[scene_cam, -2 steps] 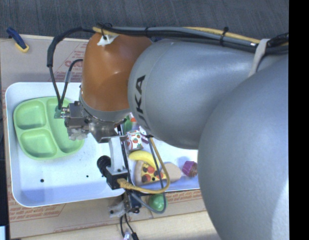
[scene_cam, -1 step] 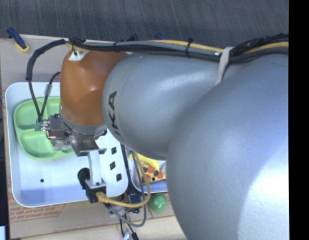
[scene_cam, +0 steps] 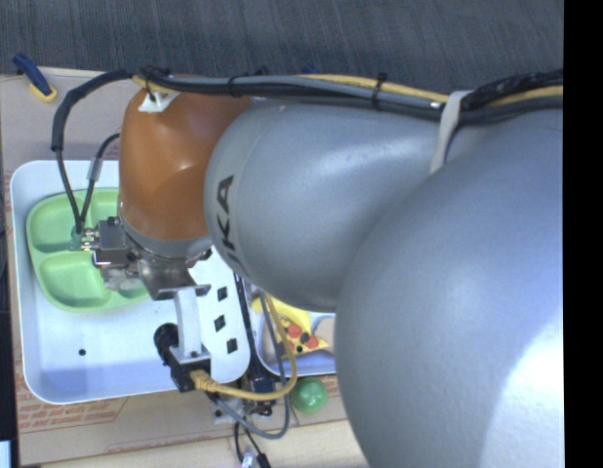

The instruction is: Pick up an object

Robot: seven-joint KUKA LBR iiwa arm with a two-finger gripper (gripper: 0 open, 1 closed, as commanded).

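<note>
We judge the step in hand to be the approach. The grey arm with an orange band [scene_cam: 175,174] reaches across the shallow white plastic bin [scene_cam: 48,359], and its gripper [scene_cam: 145,276] hangs at the 3 o'clock edge of the light green plastic dish with two compartments [scene_cam: 72,252]. The wrist hides the tool's working end, so we cannot tell whether the gripper is open, closed or gripping anything.

The dish lies in the 9 o'clock part of the bin, close to its wall. The ridge between the two compartments runs roughly 9 to 3 o'clock, with one compartment toward 12 and the other toward 6. The wrist covers its 3 o'clock side, so we cannot settle its long axis.

Toward 5 o'clock of the gripper we see a flat yellow item with red spots [scene_cam: 300,331] and a small green ball [scene_cam: 309,395]; we cannot tell which bin holds them.

Next, we think, the move calls for a straight descent onto a graspable rim.
</note>
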